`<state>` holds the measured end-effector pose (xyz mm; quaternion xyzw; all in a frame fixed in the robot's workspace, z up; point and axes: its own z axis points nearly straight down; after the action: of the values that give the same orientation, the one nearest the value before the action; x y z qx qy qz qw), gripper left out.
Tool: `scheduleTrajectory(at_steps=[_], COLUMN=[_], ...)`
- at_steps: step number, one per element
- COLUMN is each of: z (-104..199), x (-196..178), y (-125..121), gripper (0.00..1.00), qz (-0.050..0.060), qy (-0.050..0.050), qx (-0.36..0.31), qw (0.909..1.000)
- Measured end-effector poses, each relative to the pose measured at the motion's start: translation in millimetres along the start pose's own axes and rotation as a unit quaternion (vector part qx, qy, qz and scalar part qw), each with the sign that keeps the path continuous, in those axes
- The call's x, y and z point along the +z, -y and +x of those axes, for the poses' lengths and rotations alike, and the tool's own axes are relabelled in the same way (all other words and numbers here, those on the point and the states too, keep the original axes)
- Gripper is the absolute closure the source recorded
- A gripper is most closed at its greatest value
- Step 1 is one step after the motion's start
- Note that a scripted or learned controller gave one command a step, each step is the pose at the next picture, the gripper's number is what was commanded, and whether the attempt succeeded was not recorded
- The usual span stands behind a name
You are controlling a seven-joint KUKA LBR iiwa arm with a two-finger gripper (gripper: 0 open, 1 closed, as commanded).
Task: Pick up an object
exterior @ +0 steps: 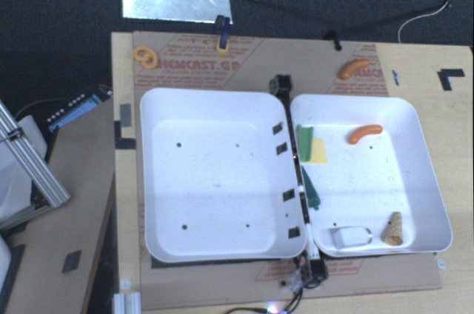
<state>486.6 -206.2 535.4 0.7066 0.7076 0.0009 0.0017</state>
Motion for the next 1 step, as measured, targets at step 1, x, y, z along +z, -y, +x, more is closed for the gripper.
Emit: scheduleTrajectory(at_steps=[1], z=[-0.3], x=[0.1], y=[0.0], gripper=[1.00], qz=[0.000], qy=[0.000], qx=[0.000], qw=[1.0000])
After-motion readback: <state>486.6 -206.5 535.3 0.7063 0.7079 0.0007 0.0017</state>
